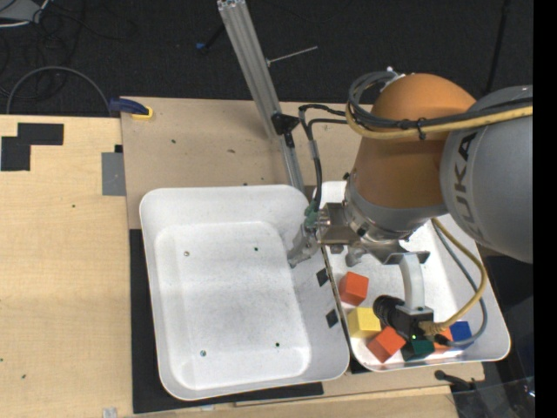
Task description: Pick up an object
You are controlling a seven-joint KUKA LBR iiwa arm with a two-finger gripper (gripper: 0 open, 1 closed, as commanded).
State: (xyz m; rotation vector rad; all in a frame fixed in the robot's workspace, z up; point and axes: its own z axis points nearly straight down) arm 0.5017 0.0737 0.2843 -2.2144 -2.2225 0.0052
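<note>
The pickable pieces all lie in the near part of the right bin (493, 322). An orange block (354, 287) sits farthest of the group. A yellow block (364, 321) is just near of it, and a second orange-red block (386, 344) lies nearer still, close to the bin's near rim. To the right of that one is a green block (419, 348), with a blue block (460, 330) further right, close to the rim. None of these is seen between the gripper's parts. The gripper (305, 246) shows as a metal piece hanging below the wrist, to the left of the blocks, over the edge where the two bins meet. Whether it is wide or narrow cannot be told from this angle. The arm (418, 146), its orange band large in view, reaches in from the right and covers the far part of the right bin. The left bin (174, 200) lies beside it on the bench (200, 138). A long aluminium rail (250, 59) slants from the far side towards the wrist. A small blue and yellow object (130, 107) rests at the bench's far left corner.
</note>
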